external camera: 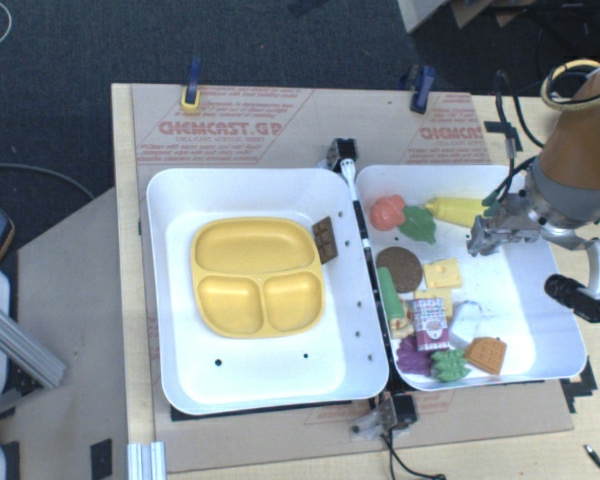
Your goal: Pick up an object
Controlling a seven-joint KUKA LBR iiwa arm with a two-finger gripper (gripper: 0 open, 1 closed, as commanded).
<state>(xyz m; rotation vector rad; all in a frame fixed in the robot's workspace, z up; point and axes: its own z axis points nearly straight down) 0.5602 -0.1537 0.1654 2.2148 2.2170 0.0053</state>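
Claw point(485, 236), grip state unclear, hovers in toy-filled right bin point(540, 363); left bin point(170, 268) holds yellow tray point(258, 276).

Yellow divided plate point(257, 275) in left bin point(170, 298); blue clamps point(191, 88) on board.
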